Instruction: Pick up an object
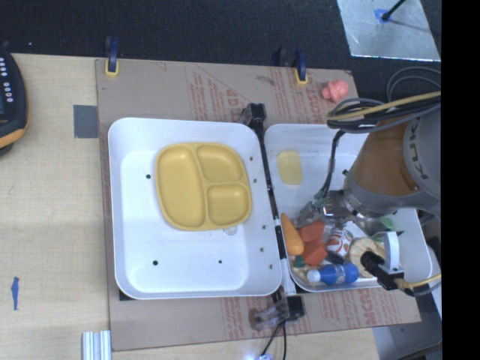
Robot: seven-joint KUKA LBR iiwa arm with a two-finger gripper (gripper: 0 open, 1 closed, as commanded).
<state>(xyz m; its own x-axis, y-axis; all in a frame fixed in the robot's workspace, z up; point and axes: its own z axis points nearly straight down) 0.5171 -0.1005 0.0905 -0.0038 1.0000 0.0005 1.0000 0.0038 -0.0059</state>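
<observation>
Reaching in from the right, the grey arm (390,163) hung over the right bin (341,137), its orange band sitting above the wrist. The gripper (328,210) was low over a heap of small things packed into the near part of that bin. Whether it was released or clenched could not be told, since the wrist and cables covered it, and nothing could be seen held by it.

Taking the right bin as the landmark: a carrot (291,235) lay along its left wall, with a red block (313,232) just beside it. A blue bottle (334,275) lay on its side against the near wall. A small red and white can (339,241) sat between the block and the arm. A pale yellow pad (289,166) rested alone in the far left part of the bin, well apart from the heap.

Left of the right bin stood the left bin (135,223), touching it along the middle edge. A yellow divided plate (203,184) lay in its far half. Beyond the right bin's far edge, a pink toy (335,90) sat on the brown board (187,88)
</observation>
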